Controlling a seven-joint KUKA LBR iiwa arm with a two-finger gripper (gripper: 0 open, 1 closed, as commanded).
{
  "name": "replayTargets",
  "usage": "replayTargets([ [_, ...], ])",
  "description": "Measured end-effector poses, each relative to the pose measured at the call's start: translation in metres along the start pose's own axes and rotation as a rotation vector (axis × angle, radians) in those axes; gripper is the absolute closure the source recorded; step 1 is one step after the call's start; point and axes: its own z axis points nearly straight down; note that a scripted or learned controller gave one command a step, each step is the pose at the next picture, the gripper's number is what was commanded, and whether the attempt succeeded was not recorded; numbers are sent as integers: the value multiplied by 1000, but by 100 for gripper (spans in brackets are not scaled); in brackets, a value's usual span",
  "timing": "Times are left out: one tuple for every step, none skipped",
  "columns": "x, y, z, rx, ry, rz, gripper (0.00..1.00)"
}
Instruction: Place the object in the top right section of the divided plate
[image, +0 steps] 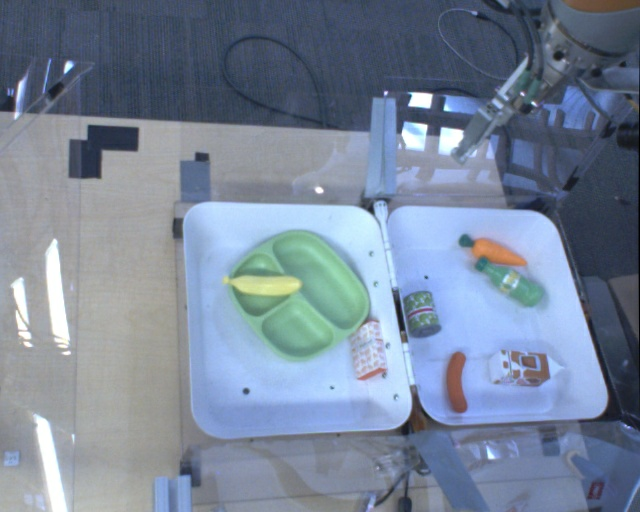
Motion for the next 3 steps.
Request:
replayTargets([
  [-46, -47, -14, 3, 0, 5, 0],
  [-110, -96, -14, 6, 2, 212, 0],
  [-143, -107, -14, 9, 1, 614, 0],
])
